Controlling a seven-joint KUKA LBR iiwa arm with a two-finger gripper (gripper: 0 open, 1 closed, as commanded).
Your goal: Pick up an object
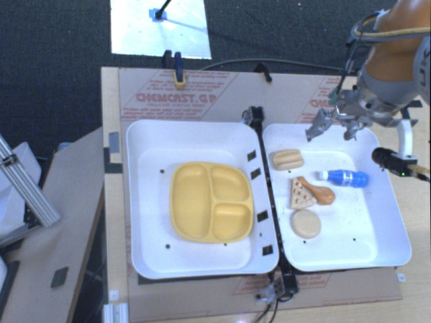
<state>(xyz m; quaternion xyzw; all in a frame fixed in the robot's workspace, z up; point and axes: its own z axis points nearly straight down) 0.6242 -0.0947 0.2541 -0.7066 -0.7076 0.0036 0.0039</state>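
1. While the gripper (335,125) hangs over the far edge of the right bin (394,237), its two fingers stand spread apart, with nothing between them.
2. Candidate objects all lie in the right bin, toward the viewer from the gripper: a hot dog bun (286,159) nearest, a blue bottle (343,177) to the arm's side of it, then a pizza slice (301,194) touching a chicken drumstick (318,192), and a round cookie (306,223) farthest.
3. Key relation: the bun lies just beside the gripper, down and to the view's left; its long axis runs across the bin, roughly left to right. My judgement: it is the shortest reach.
4. Bottle's long axis also runs left to right, cap toward the bins' divider.
5. Surface: smooth white bin floor, shallow walls. Bun and bottle stand apart from neighbours; the pizza and drumstick crowd each other.
6. Left bin (148,247) holds a yellow divided plate (211,201), well apart from the gripper.
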